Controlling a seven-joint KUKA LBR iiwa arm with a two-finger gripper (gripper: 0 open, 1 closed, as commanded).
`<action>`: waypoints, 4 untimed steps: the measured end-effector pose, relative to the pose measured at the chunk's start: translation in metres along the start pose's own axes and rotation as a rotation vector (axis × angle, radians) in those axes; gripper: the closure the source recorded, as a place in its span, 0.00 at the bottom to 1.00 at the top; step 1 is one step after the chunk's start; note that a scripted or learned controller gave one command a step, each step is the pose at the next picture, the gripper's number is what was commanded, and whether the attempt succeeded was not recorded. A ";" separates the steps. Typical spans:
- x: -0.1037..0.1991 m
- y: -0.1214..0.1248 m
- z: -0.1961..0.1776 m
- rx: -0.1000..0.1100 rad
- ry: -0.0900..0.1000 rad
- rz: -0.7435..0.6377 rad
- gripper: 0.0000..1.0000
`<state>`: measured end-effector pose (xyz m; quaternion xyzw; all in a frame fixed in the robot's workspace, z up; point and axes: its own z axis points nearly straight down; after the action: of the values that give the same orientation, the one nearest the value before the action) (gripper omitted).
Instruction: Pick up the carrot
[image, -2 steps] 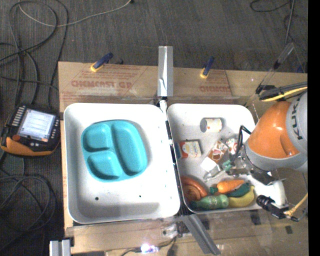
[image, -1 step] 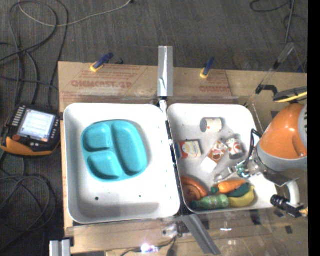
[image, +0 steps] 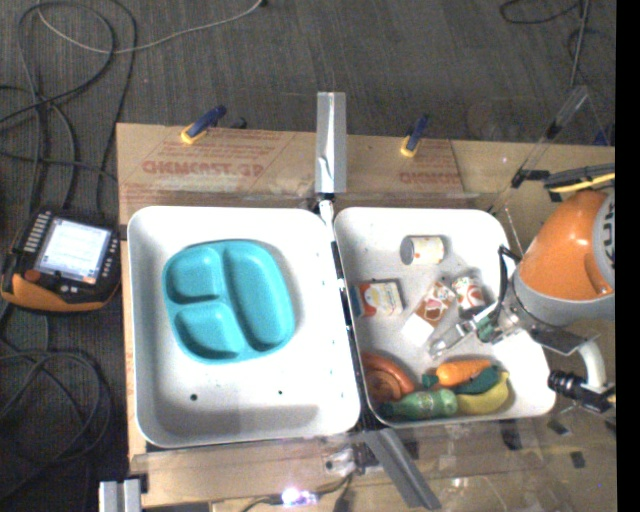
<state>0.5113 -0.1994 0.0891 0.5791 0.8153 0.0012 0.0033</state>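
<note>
The carrot (image: 460, 373), orange with a green leafy end (image: 489, 380), lies near the front of the right bin (image: 350, 250). It rests among other toy foods, pointing left. My gripper (image: 452, 336) hangs just behind and above the carrot, reaching in from the right below the orange wrist band (image: 565, 260). Its two silver fingers (image: 440, 345) stand apart, open, with nothing between them. They are close to the carrot's top side but not around it.
A yellow banana (image: 487, 398), a green vegetable (image: 425, 404) and a brown round item (image: 386, 378) crowd the carrot. Behind them lie red-white packets (image: 438, 303) (image: 382, 297) and a pale can (image: 424, 249). The left bin (image: 150, 400) holds a blue divided plate (image: 230, 298).
</note>
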 end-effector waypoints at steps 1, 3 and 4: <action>0.010 -0.019 -0.001 -0.010 -0.006 0.110 0.00; 0.059 -0.002 -0.011 -0.010 -0.009 -0.217 1.00; 0.076 -0.002 -0.100 0.006 0.004 -0.232 1.00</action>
<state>0.4843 -0.1283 0.1884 0.4806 0.8769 -0.0003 -0.0002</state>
